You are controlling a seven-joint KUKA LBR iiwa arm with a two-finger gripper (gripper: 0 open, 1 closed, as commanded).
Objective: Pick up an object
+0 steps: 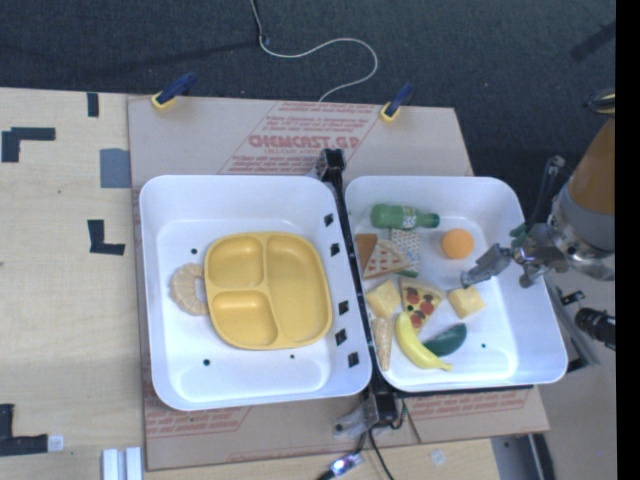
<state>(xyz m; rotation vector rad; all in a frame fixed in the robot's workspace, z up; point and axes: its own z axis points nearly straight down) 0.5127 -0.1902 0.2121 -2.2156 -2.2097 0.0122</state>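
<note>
We take this for a robotics lab. Two white bins (160,298) sit on a cardboard sheet (300,138) clamped at its far edge to a wooden bench (60,298) marked with black tape (100,238). A loose cable (320,48) trails over dark carpet (120,18), and the right bin holds toy food (420,340).

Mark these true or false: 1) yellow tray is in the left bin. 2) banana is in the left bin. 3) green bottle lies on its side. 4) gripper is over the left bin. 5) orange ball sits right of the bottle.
1) True: the yellow tray lies in the left bin.
2) False: the banana is in the right bin.
3) True: the green bottle lies flat.
4) False: the gripper is over the right bin.
5) True: the orange ball is right of the bottle, slightly lower.
</note>
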